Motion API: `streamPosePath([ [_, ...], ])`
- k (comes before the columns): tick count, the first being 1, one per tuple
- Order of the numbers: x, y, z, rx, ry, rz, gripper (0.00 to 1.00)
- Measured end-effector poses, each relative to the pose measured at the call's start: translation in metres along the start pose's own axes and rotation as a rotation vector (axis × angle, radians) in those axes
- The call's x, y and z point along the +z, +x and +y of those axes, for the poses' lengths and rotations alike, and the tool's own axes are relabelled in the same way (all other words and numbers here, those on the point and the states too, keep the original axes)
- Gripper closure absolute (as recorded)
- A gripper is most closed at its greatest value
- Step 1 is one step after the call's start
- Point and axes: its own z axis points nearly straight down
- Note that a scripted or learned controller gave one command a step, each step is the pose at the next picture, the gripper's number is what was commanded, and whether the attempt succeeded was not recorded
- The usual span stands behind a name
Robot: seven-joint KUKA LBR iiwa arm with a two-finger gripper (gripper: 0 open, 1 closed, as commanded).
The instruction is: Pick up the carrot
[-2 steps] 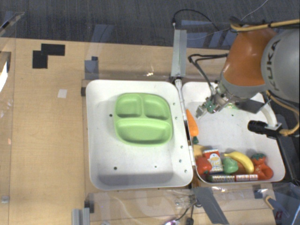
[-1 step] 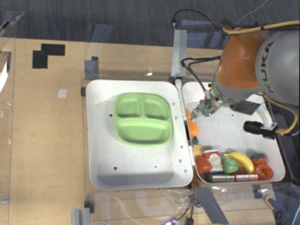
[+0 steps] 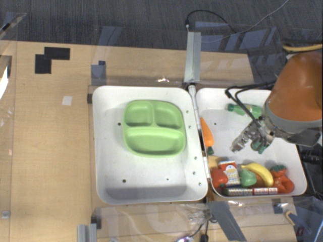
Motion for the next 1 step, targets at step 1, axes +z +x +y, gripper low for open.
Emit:
streamPosePath([
  [1,0.0471,-0.0461,0.074,-0.007,0.001,0.002,1.0],
])
